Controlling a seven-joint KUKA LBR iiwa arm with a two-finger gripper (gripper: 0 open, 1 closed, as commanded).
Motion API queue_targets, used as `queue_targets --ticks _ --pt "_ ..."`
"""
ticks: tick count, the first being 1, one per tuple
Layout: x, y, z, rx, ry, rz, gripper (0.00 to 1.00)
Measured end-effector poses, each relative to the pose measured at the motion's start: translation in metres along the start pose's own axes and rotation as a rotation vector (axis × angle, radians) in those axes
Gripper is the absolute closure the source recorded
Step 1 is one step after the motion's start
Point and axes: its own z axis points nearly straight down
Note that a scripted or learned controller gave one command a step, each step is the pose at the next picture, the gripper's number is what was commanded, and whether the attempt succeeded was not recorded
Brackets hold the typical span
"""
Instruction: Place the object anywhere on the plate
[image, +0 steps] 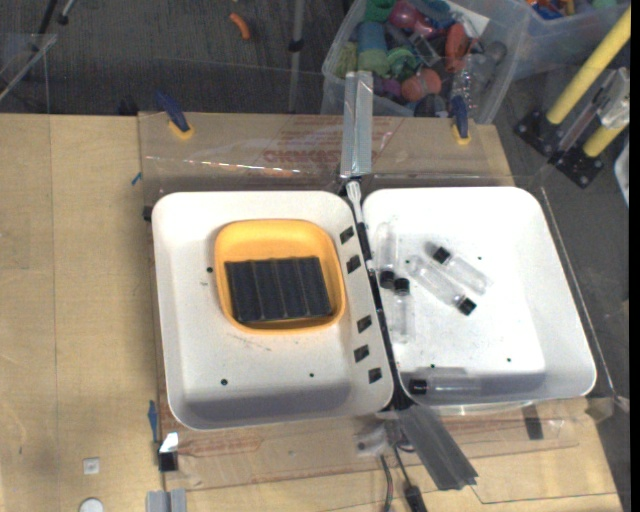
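Wooden desk (70, 300) carries two white bins side by side, with a clear tub of coloured toys (420, 45) behind them. On the left bin (190, 380) sits an orange plate (240, 238), and a black ridged block (278, 290) lies flat on it (well inside the rim). On the right bin (520, 300) lie clear black-capped vials (445, 283), near the divider.

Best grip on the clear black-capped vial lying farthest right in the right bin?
Judging by its pose, come straight down on the clear plastic vial and pinch mid-body across its width. It lies flat, slanted, apart from its neighbours, so fingers fit either side in the right white bin.
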Motion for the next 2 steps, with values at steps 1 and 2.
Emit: queue_targets --ticks 1,2 --pt "-0.0097 -0.0012 -0.0004 -0.003 -0.001 -0.323 1.00" --pt "-0.0091 -0.0009 -0.0006 -0.002 -0.001 -0.480 1.00"
